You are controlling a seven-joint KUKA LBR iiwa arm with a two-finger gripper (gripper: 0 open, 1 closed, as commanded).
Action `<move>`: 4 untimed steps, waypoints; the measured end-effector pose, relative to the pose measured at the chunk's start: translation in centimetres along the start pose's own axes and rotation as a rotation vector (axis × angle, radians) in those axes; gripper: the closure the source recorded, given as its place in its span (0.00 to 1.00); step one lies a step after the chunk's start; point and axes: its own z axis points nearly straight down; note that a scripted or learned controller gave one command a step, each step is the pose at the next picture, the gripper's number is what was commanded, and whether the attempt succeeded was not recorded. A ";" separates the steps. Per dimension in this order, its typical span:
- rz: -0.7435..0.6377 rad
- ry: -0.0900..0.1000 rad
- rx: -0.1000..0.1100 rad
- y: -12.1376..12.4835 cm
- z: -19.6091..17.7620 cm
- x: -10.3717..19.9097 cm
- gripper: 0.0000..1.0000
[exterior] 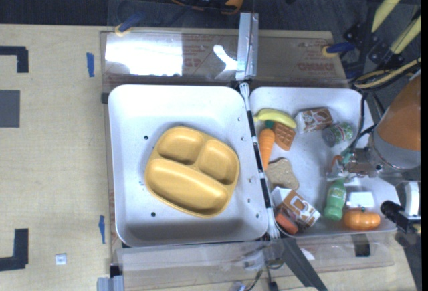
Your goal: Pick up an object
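Observation:
The right bin [348, 97] holds several small items. A yellow banana [274, 117], an orange carrot [266, 144] and a brown waffle piece [285, 138] lie at its far left. A printed snack box [314, 120] and a greenish can [338, 133] lie at the back. A bread slice [283, 174], a small brown carton [299, 208], a green bottle [335, 197] and an orange fruit [361, 219] sit toward the front. My gripper [349, 166] hangs low over the bin's right side, just above the green bottle and below the can. Nothing is visibly held.
The left bin [127, 109] carries a yellow compartment plate [192, 168] in its middle. A metal divider rim [256, 149] separates the bins. The arm's orange band [408, 119] and grey wrist overhang the right bin's right wall. A clear panel and cables lie behind the bins.

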 end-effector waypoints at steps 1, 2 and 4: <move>-0.079 0.003 0.013 4.2 -11.3 5.2 1.00; -0.200 0.000 0.009 4.5 -13.5 -2.6 1.00; 0.030 0.001 0.011 6.5 -11.0 5.9 1.00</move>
